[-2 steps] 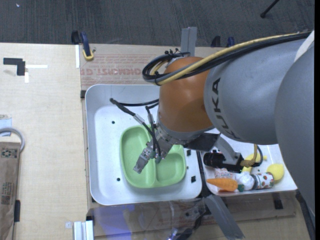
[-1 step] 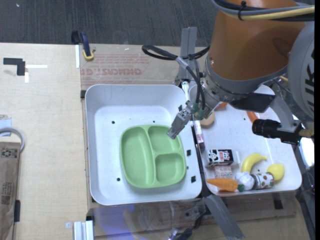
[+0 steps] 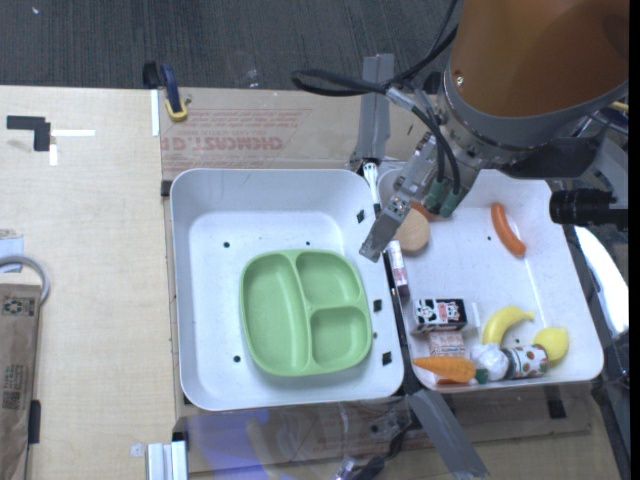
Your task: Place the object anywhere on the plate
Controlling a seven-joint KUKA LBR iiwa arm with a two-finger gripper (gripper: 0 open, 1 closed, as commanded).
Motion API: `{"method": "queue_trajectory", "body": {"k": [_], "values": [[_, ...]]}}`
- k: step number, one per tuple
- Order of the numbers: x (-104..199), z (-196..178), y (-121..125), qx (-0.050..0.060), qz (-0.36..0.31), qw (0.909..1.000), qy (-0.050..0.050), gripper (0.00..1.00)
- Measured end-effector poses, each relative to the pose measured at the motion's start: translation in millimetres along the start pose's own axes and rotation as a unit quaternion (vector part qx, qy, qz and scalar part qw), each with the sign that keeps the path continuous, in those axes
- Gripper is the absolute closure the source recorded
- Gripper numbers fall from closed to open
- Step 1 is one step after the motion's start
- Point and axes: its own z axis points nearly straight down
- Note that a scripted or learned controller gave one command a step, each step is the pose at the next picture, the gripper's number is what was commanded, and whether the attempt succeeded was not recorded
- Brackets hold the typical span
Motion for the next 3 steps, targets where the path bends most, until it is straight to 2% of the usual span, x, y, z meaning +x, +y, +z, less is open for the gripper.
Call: {"method": "queue_trajectory", "body": {"k": [1, 2, 3], "values": [[-2.2, -6.6, 1.9, 0.002, 0.000, 1.0000, 0.000, 1.00], [-11.2, 0.9, 12.0, 0.001, -0.019, 0.9998, 0.001, 1.00], [28.5, 157.1, 43.5, 0.002, 0.004, 1.0000, 0.002, 1.00]]}}
